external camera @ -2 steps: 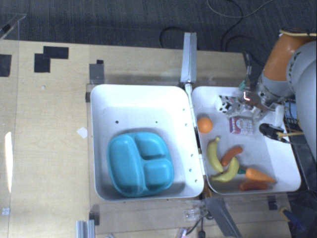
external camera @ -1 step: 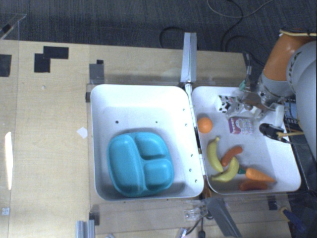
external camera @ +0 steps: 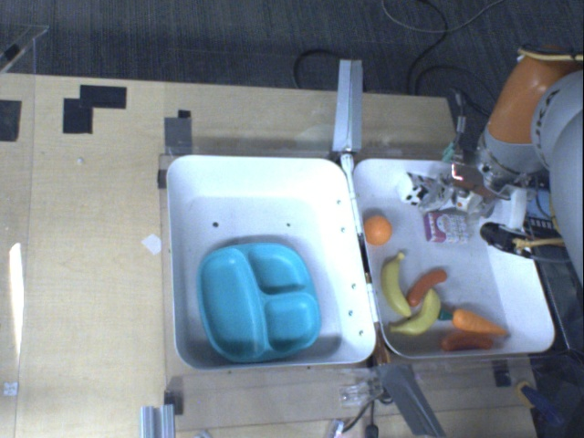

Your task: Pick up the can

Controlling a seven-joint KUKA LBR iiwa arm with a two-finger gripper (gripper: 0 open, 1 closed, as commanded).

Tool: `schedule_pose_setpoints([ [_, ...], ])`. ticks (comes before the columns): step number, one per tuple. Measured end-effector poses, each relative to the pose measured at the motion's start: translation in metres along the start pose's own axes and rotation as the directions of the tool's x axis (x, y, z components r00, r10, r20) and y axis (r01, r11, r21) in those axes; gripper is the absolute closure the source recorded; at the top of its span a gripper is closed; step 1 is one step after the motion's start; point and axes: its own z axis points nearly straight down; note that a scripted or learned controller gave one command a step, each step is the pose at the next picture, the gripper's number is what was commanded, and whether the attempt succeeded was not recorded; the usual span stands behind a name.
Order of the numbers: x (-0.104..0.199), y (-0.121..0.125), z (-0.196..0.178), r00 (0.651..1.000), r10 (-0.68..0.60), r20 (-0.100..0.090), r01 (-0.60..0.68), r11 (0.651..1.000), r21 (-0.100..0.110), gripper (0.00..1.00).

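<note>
**Arm over the right bin, can lying near its far side**

The left shallow white bin holds a light-blue plastic tray with three compartments, lying toward its near side. The right shallow white bin holds the food items: a small pinkish can with a printed label lying on its side in the far half, a round orange close to the dividing wall, two yellow bananas near the middle, a reddish sausage-like piece touching them, an orange carrot, and a small black-and-white toy at the far edge.

The pincer hangs just beyond the can; whether it is open or closed cannot be told, and the can lies on the bin floor.

The pale wooden surface carries black square markers. Beyond it is dark carpet with loose cables.
</note>
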Motion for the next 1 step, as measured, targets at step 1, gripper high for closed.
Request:
schedule_pose_setpoints([
  [1, 0.0121, 0.0037, -0.1002, 0.985, 0.174, -0.002, -0.173, 0.980, -0.096, 1.00],
])
